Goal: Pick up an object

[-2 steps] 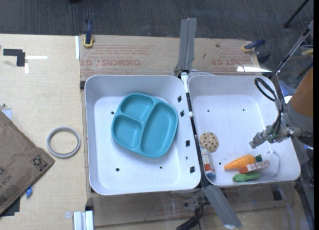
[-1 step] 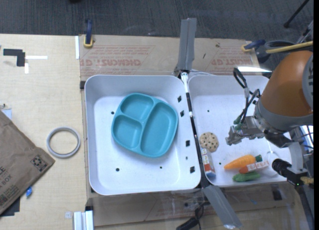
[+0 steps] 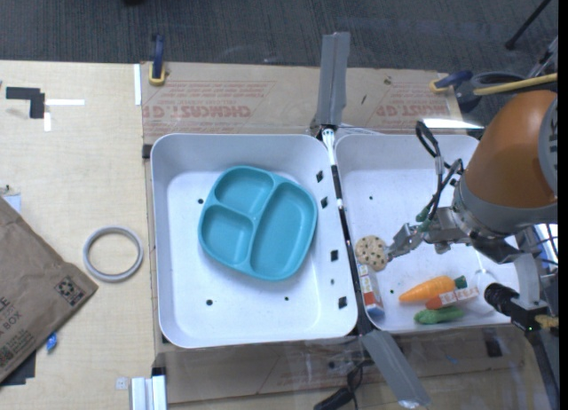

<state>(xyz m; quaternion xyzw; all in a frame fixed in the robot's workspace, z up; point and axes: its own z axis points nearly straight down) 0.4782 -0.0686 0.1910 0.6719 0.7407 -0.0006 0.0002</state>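
Camera view looks down on two shallow white bins side by side on the bench: the left bin (image 3: 173, 248) holds a teal divided plate (image 3: 257, 222) lying flat near its middle, and the right bin (image 3: 390, 177) holds a small cluster of objects along its near edge. The arm (image 3: 515, 160) reaches in from the right, its orange band showing above the wrist, and the gripper (image 3: 401, 241) hangs low over the right bin, pointing left toward the divider between the bins. Whether it is spread or closed cannot be told from this angle, and nothing is visibly between its tips. Just beside the gripper tip, to its left and slightly lower, lies a round cookie (image 3: 371, 251) with dark specks, close against the bin's left wall; it looks near to touching the tip, but contact cannot be confirmed. Below the cookie, a small tube (image 3: 370, 294) with a red-and-white label lies along the same wall. To the right of that, under the wrist, an orange toy carrot (image 3: 428, 289) lies on its side, with a green piece (image 3: 439, 314) just below it and a white bottle-like item (image 3: 470, 293) beside it. Outside the bins, a tape ring (image 3: 113, 252) sits on the bench to the left, near a piece of brown cardboard (image 3: 31, 297).
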